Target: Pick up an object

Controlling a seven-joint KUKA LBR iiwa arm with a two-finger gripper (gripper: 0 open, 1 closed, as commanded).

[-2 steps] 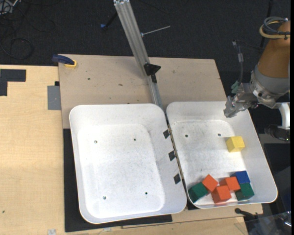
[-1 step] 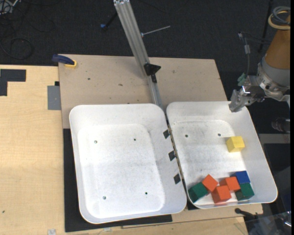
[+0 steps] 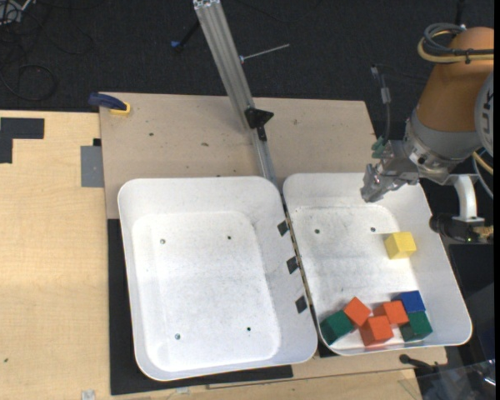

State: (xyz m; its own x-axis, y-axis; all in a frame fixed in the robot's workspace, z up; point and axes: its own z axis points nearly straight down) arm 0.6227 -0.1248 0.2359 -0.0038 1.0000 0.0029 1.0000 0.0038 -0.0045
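Gleaming metal pincer (image 3: 375,192) above matte cubes (image 3: 379,319)

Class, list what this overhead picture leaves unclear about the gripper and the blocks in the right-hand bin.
- Gripper: too small and dark in the camera view to tell its state.
- Block pile: blocks overlap, so lower faces and any block beneath are hidden.
- Arm: cut off by the right edge.

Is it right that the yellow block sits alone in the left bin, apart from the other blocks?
Not quite: the yellow block sits alone in the right bin, not the left. The camera view shows it apart from the other blocks.
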